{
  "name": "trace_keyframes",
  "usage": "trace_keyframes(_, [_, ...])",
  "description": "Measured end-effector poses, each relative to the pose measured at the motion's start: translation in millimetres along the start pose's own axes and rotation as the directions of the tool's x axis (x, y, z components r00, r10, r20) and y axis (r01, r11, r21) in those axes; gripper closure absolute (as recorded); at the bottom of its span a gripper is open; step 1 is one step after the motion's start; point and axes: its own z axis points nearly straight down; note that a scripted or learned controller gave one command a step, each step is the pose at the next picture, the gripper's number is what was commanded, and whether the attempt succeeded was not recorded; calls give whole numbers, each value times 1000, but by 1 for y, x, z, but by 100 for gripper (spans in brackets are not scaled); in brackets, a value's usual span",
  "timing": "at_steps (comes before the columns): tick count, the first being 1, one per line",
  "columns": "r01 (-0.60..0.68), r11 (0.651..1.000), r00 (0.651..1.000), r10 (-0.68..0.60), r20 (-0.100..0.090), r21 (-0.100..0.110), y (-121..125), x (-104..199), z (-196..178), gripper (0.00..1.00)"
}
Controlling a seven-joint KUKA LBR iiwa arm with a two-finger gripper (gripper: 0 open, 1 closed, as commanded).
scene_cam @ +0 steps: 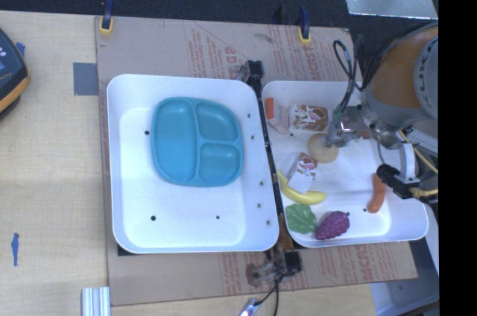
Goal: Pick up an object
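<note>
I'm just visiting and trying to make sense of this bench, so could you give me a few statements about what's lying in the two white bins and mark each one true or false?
1. The blue divided plastic plate lies in the left white bin. True.
2. The purple bunch of toy grapes sits on the blue plate. False: it lies in the right white bin, near its front edge.
3. The yellow toy banana lies in the right bin, close to the green leafy toy. True.
4. The orange toy carrot lies on the cardboard outside both bins. False: it lies inside the right bin.
</note>
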Motion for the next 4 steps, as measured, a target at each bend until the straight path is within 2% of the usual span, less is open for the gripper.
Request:
trace_keyframes(1, [1, 1000, 1000, 0, -8, 20, 8, 68, -91, 100])
trace_keyframes(2, [-1, 1000, 1000, 2, -6, 24, 15, 15, 11, 100])
trace_keyframes(3, [-1, 1000, 1000, 1, -5, 23, -24, -16, 10, 100])
trace_keyframes(4, [-2, 1000, 1000, 2, -6, 19, 15, -60, -74, 100])
